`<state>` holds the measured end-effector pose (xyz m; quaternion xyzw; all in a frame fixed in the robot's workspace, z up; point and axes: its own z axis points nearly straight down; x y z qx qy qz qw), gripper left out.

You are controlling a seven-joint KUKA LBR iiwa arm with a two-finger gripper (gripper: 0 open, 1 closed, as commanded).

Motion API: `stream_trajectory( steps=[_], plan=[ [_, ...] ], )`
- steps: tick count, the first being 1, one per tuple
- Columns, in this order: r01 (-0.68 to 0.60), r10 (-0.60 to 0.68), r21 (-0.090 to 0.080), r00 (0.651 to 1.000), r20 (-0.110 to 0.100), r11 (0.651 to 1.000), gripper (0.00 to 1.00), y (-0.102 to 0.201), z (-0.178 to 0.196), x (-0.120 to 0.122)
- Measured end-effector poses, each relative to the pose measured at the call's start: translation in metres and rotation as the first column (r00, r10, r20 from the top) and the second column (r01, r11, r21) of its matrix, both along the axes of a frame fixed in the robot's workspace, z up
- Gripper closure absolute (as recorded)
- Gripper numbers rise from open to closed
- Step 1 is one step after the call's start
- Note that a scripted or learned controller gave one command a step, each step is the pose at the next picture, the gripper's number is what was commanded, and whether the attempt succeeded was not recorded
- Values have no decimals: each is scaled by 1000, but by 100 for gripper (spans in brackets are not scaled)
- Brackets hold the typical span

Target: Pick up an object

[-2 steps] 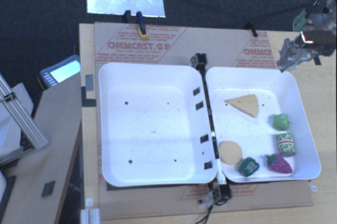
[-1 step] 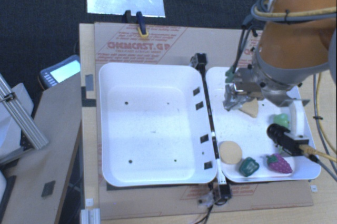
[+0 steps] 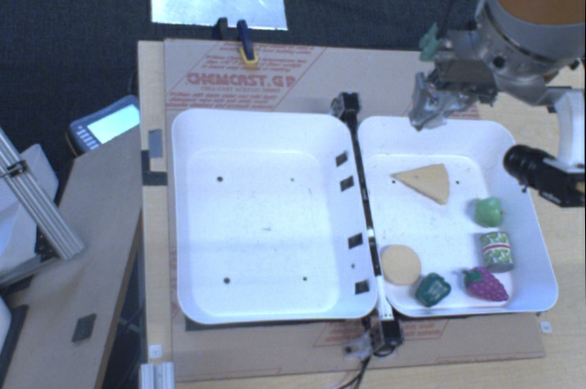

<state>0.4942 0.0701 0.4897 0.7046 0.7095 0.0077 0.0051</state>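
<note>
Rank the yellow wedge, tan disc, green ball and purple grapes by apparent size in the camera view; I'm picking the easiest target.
1. yellow wedge
2. tan disc
3. purple grapes and green ball: too alike to rank.

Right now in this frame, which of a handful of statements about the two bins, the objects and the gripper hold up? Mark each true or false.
1. The tan wedge-shaped piece lies in the right white bin. True.
2. The small green ball lies in the left white bin. False: it lies in the right bin, near that bin's right wall.
3. The gripper hangs over the far edge of the right bin. True.
4. The purple grape bunch is between the gripper's fingers. False: it lies on the bin floor near the front edge, far from the gripper.
5. The round tan disc lies beside the dark green block. True.
</note>
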Motion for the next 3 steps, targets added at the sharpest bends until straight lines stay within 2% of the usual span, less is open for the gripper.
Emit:
stream_trajectory(
  steps=[1,2,3],
  plan=[
    [-6,6,-2,1000,-18,1000,100,87,-28,-9],
    [2,-2,-2,1000,-15,1000,100,101,-8,-8],
    [-2,2,-2,1000,-14,1000,100,101,3,-7]
  ],
)
